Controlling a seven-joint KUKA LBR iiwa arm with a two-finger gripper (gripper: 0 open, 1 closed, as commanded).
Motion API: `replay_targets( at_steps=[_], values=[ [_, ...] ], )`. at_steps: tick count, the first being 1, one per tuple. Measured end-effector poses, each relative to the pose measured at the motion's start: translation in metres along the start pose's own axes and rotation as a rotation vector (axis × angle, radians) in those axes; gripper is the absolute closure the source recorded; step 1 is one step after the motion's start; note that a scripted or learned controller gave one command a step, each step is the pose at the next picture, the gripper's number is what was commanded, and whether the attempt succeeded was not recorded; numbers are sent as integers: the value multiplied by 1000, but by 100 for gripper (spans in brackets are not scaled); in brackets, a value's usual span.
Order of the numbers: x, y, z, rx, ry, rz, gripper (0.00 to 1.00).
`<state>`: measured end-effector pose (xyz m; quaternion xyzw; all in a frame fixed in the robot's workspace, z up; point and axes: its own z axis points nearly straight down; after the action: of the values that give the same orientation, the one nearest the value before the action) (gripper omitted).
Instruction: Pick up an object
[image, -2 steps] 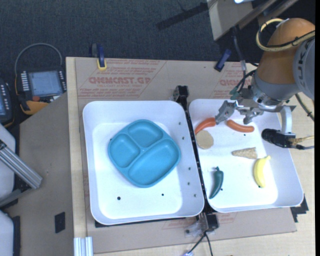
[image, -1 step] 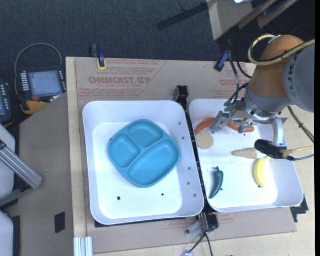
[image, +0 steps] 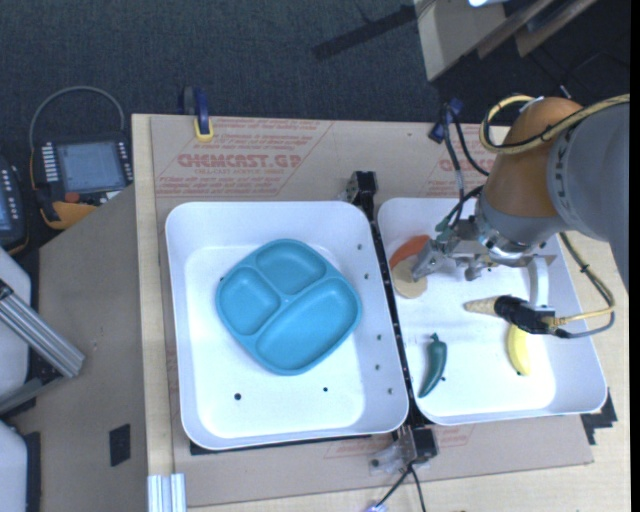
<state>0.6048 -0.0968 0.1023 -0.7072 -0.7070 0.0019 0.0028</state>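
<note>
While the gripper (image: 430, 262) hangs low in the right bin (image: 575, 395), a round orange-and-tan object (image: 407, 270) lies just to its left, touching or nearly so. Whether its grip is spread or closed cannot be told.

Orange object (image: 408, 250) half hidden behind end effector (image: 432, 262); arm (image: 590, 160) cut off at right edge.

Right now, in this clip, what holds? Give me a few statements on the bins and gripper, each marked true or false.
1. The blue plate lies in the left bin. True.
2. The banana lies in the left bin. False: it is in the right bin.
3. The green pepper is in the right bin. True.
4. The gripper hovers over the plate. False: it is over the right bin, near the orange item.
</note>
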Motion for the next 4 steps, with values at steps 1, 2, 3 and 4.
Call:
replay_targets(
  at_steps=[1,2,3,4],
  values=[
    [0,2,-14,-7,-1,0,100],
    [0,-7,-68,-13,-2,0,100],
    [-5,-15,-125,-13,-2,1,100],
    [-5,-14,-129,-10,-2,-1,100]
  ],
)
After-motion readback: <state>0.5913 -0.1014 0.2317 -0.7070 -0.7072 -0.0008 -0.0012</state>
